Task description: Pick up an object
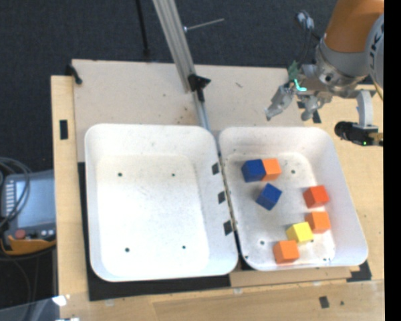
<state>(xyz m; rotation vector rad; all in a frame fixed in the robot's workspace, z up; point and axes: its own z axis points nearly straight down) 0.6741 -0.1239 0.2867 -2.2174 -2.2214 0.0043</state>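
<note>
I had the tool [295, 103] hanging over the far rim of the right bin [344, 172], its fingers spread wide and holding nothing. The blocks lay inside; the blue block [252, 170] sat nearest. Next, I judged, came a descent.

A tan bench [120, 92] bears two white bins [154, 199] side by side

one fixed camera looks down at a slant from above the bench [140, 85], far enough to take in both white bins [93, 179] and the gripper [294, 102].
</note>
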